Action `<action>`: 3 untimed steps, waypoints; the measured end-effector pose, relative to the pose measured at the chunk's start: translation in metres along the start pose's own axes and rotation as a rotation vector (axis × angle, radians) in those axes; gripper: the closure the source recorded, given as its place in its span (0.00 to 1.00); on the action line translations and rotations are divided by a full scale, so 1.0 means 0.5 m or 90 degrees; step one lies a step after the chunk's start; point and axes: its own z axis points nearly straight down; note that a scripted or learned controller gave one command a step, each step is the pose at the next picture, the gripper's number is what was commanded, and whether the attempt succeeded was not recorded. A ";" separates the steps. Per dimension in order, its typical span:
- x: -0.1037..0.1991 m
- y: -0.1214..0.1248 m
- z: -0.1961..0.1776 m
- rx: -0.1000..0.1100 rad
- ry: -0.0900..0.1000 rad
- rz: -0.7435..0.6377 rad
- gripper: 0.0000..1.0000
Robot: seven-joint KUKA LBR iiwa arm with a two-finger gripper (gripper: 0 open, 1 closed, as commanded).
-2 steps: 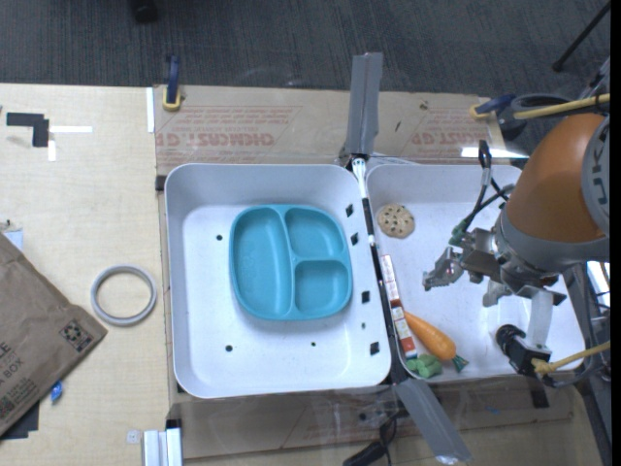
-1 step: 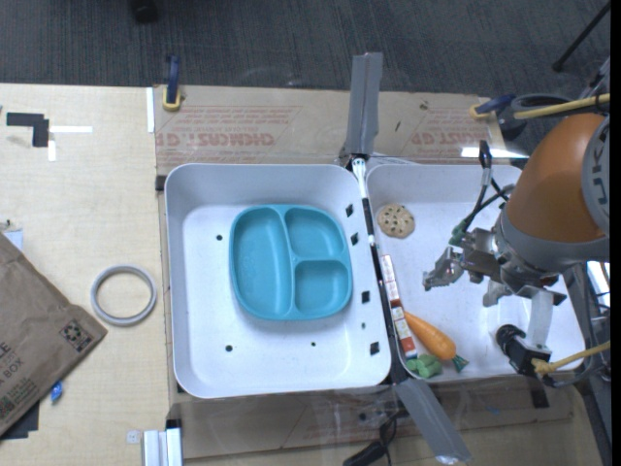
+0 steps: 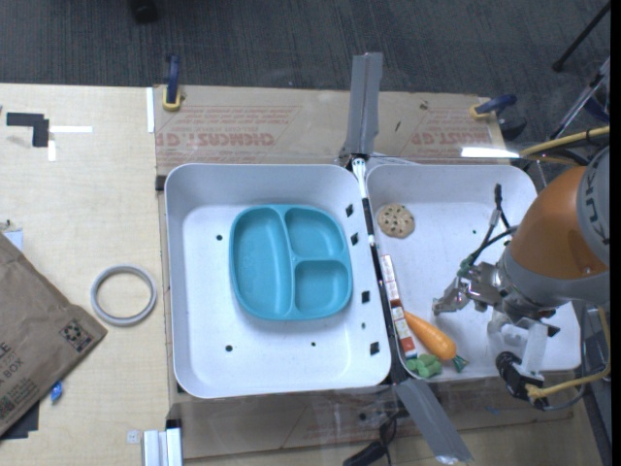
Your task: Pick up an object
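Toy carrot (image 3: 430, 337), the likeliest thing to pick, lying on the floor of the right bin (image 3: 456, 187) near its front left corner, orange body slanting from upper left to lower right, green leafy end (image 3: 425, 364) toward the front wall. It appears to be a small moulded plastic or rubber piece: judged light, stiff enough to hold its shape, smooth and rounded, hence prone to roll or slip out of a two-finger pinch. The best hold is judged to be across the thick middle of the orange body, fingers closing at right angles to its long axis; the tapered tip and the soft-looking leaves offer poor purchase. Just beside it on the left, a narrow red-and-white packet (image 3: 390, 289) lies along the wall shared with the left bin, crowding an approach from that side. A cookie (image 3: 395, 221), flat and round, rests well apart toward the back of the same bin; flat against the floor, it is judged harder to pinch. The gripper (image 3: 456, 296) hangs over the right bin just right of the carrot, holding nothing visible; how far its fingers are parted cannot be told. The left bin (image 3: 194, 289) holds a teal divided plate (image 3: 291, 262)
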 end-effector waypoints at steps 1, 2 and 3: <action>-0.073 0.087 -0.001 0.004 0.010 0.030 0.00; -0.035 0.083 -0.001 -0.001 0.000 0.153 0.00; 0.033 -0.012 -0.042 0.000 0.000 -0.143 0.00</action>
